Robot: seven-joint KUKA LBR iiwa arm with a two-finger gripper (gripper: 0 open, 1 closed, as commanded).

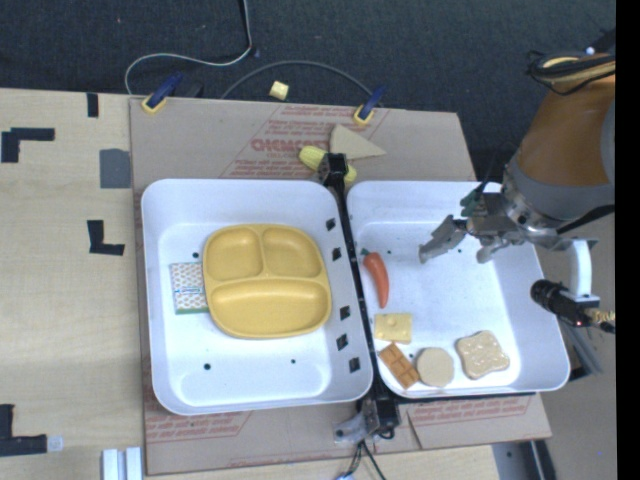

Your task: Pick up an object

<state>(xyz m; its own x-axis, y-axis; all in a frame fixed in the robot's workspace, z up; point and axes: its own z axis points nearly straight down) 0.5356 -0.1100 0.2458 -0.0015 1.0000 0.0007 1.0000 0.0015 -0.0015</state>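
Note:
My gripper (466,247) hangs over the back right part of the right bin (520,298). It is open, its two fingers spread wide with nothing between them. Several small food pieces lie in that bin to the gripper's left and front. An orange carrot-like piece (377,276) lies near the bin's left wall. A yellow cheese square (393,327), a brown waffle piece (398,365), a round pale cookie (435,366) and a slice of toast (482,355) sit along the front.
The left bin (165,368) holds a yellow divided plate (267,279) and a small patterned card (187,287) at the plate's left. A black divider with clips (345,268) runs between the bins. Yellow scraps (312,155) lie on the cardboard behind.

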